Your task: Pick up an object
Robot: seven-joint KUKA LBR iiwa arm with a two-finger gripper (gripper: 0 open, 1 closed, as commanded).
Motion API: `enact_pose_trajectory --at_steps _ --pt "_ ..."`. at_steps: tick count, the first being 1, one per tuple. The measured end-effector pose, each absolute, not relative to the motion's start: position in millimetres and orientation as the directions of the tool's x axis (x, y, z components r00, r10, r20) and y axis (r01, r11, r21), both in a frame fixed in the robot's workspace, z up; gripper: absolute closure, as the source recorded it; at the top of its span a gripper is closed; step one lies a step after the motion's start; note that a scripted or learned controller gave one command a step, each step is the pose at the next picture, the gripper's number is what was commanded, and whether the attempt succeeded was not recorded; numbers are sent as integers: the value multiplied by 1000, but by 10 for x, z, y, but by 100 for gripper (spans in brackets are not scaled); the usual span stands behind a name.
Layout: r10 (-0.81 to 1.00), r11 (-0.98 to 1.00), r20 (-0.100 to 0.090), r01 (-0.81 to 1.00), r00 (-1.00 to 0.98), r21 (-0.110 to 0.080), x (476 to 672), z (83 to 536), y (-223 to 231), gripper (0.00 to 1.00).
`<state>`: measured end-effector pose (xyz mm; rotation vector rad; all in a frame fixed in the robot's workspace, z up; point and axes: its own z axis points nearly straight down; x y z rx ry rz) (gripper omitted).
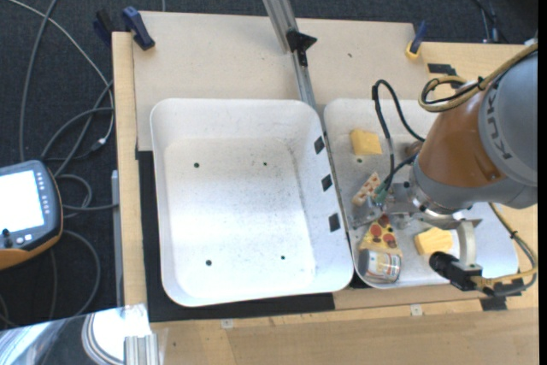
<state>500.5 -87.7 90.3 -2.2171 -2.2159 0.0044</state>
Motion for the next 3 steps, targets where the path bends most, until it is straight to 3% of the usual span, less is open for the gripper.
enact_pose_trajectory --at_steps 1,3 --pt "1000 0 2 1000 0 -1 5020 1029 -873 100" --pt "1000 2 -1 1000 -2 8 5026 2064 -985 100"
